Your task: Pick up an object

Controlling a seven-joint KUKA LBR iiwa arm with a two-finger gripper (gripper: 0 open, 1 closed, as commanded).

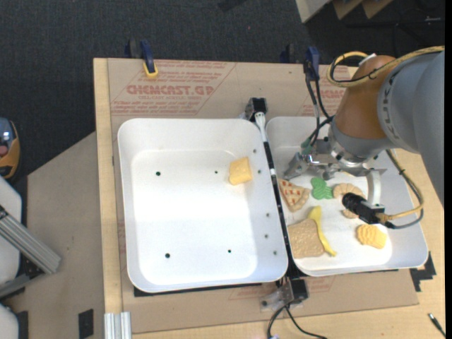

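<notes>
My gripper (333, 179) hangs low over the back of the right bin (406, 249), below the arm's orange band. It is open, its two silver fingers (296, 165) spread wide. A small green object (321, 188) lies on the bin floor just beneath the gap, with nothing held between the fingers. Around it lie a pizza-like slice (293, 194), a tan cookie (346, 191), a yellow banana (321, 232), a bread slice (305, 240) and a yellow-orange piece (371, 236). A yellow block (240, 170) sits in the left bin (141, 210), near its right wall.
The divider between the bins (272, 189) runs just left of the gripper. A black cable end (355, 205) with a yellow cable hangs from the arm over the right bin. Blue clamps (149, 55) hold the cardboard at the back edge.
</notes>
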